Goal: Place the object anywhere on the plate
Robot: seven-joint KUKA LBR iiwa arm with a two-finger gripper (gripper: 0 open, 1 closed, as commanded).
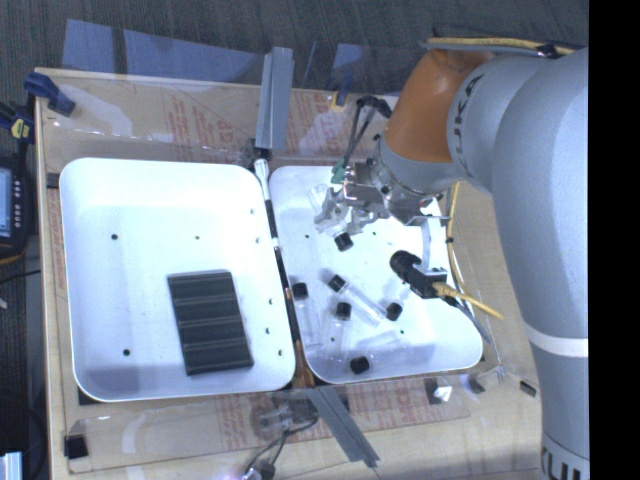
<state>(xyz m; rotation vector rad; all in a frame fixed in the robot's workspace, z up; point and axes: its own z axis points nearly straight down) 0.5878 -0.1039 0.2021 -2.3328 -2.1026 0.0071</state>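
Currently the gripper [345,208] hangs low over the upper part of the right bin [470,353]. Finger state: cannot tell, wrist hardware masks the tips. Nothing visibly held. Task objs are small clear vials w/ black caps; nearest vial [343,240] lies just below the gripper, others are scattered further down the same bin. The dark ribbed plate [208,321] sits in the left bin [90,183], down-left of the gripper, across the divider; its long axis runs roughly top-to-bottom.
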